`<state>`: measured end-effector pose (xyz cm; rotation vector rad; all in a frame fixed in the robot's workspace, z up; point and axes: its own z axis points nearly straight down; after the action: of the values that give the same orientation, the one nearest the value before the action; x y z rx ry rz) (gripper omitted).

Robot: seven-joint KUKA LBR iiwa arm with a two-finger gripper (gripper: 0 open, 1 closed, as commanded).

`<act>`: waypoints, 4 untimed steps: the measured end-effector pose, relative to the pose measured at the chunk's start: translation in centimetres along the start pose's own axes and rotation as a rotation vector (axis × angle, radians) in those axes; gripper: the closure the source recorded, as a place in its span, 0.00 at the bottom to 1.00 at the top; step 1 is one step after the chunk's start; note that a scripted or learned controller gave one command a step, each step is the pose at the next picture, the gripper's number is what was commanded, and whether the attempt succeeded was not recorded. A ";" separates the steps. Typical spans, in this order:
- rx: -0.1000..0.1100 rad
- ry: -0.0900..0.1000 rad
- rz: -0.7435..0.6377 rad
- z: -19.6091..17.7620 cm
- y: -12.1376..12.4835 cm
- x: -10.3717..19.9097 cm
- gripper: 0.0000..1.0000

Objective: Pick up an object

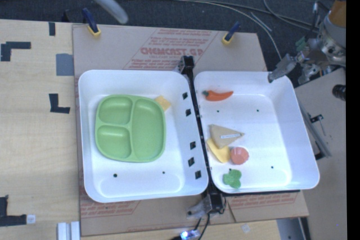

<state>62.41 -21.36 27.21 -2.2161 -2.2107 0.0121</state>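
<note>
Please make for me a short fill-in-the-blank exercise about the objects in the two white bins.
1. The green tray lies in the ____ bin.
2. The carrot lies in the ____ bin.
3. The colour of the broccoli is ____.
4. The gripper is above the right bin's far ____ corner.

Missing words: left; right; green; right

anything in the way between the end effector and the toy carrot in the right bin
Nothing visible does. The end effector sits just outside the right bin at its far right corner, and the carrot lies alone near the far wall, with bare white floor between them.
</note>
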 end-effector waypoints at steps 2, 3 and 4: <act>-0.007 -0.003 -0.003 5.5 0.2 -0.4 0.00; -0.009 -0.004 -0.004 9.9 0.1 -0.6 0.00; -0.007 -0.002 -0.004 15.4 -0.7 0.2 0.00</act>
<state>61.54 -21.07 11.81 -2.2160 -2.2206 0.0066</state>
